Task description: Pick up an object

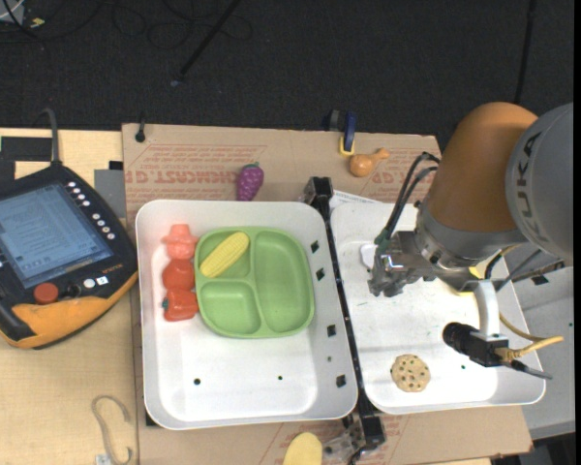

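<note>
Your arm (pixel 504 177) reaches in over the right bin (pixel 523 386), with the gripper (pixel 385 281) low near that bin's left wall, toward the far edge. How far apart the fingers stand cannot be told, nor whether they grip anything. A cookie (pixel 410 372) lies on the right bin's floor near its front edge, well apart from the gripper. In the left bin (pixel 232 395), a green divided plate (pixel 271 298) carries a yellow corn cob (pixel 222 253) in its far-left compartment; a red toy (pixel 178 284) sits just beside the plate's left edge.
</note>
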Action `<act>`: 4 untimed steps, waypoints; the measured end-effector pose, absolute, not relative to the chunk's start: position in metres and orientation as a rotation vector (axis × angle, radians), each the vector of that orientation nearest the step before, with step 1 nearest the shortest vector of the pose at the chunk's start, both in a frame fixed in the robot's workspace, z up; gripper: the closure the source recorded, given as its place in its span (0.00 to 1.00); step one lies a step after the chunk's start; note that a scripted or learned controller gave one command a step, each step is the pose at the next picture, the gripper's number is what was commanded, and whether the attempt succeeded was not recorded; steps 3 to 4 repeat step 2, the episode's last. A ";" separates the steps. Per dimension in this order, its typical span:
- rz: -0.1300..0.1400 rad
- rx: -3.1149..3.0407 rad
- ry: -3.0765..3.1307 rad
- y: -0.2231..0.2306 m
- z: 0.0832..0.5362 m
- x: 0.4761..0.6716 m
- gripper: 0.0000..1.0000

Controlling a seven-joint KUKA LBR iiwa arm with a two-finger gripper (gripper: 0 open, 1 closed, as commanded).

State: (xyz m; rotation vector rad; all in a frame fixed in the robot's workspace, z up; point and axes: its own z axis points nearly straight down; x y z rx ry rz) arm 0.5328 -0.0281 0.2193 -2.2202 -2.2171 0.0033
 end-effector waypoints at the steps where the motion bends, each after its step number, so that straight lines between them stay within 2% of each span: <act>1: 0.003 -2.218 -2.221 -0.033 0.230 0.547 1.00; 4: 0.003 -2.219 -2.220 -0.035 0.226 0.546 1.00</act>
